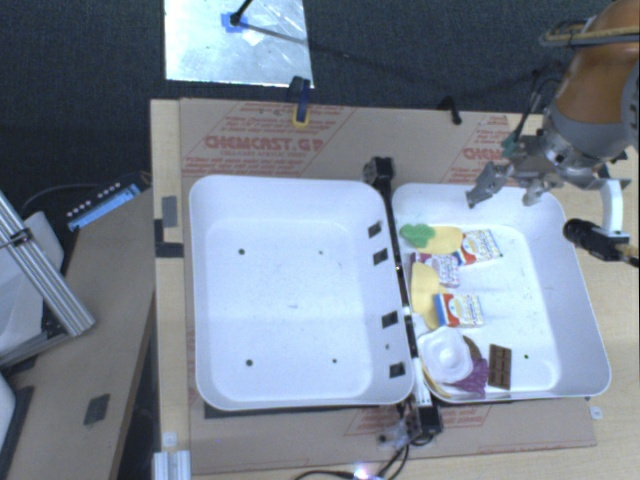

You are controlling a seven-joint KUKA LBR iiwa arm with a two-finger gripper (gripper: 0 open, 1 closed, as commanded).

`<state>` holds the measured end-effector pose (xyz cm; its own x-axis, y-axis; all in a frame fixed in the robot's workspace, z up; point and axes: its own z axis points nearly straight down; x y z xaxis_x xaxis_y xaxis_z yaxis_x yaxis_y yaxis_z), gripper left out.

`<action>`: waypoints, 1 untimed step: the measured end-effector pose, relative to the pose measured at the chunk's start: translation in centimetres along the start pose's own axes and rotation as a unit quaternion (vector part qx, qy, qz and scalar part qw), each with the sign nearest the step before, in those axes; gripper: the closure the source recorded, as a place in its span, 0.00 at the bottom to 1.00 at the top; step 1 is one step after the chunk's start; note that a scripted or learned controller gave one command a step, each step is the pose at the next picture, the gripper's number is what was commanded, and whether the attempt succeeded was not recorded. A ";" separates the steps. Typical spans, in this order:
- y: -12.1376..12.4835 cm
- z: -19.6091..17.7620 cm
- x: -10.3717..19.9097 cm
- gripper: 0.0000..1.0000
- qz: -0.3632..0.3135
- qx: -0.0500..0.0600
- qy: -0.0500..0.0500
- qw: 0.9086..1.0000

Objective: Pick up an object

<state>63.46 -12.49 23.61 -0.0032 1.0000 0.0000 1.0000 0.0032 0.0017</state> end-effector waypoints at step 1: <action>-5.6 -0.7 6.7 0.00 -0.003 0.001 0.002 1.000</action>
<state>57.81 -5.80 24.27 -0.0095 1.0000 0.0031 1.0000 0.0095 -0.0008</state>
